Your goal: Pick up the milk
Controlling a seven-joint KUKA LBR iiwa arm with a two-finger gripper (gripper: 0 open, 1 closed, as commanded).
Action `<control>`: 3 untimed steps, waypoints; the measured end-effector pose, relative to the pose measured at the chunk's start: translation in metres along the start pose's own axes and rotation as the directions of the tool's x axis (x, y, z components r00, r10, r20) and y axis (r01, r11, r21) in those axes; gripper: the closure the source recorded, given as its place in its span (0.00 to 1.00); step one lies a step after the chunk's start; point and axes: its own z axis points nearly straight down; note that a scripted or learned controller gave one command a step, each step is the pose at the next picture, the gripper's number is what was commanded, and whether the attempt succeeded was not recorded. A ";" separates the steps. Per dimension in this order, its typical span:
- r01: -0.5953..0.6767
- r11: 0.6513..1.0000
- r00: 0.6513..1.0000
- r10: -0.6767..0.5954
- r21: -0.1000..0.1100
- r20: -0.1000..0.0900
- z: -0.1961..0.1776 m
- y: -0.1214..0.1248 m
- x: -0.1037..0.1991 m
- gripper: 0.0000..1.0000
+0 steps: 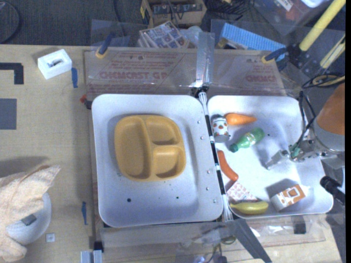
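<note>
Two white bins point(104, 163) share a bench; right of centre, the gripper point(277, 159) hovers, grip state unclear, approaching the milk point(289, 196) carton lying below it, untouched.

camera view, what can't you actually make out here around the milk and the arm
- End effector: small and blurred in the camera view; open or shut cannot be told.
- Arm: cut off by the right edge.
- Milk carton: print too small to read.
- Small can by the carrot: label too small to read.
- Banana: its left end lies at the bin wall, partly hidden.
</note>
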 end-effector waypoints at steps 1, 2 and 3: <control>0.305 0.952 0.952 -0.305 0.004 0.006 0.000 -0.055 0.005 0.00; 0.303 0.953 0.953 -0.303 -0.001 0.011 -0.011 -0.053 0.003 1.00; 0.299 0.954 0.954 -0.299 -0.004 0.016 -0.022 -0.053 0.002 1.00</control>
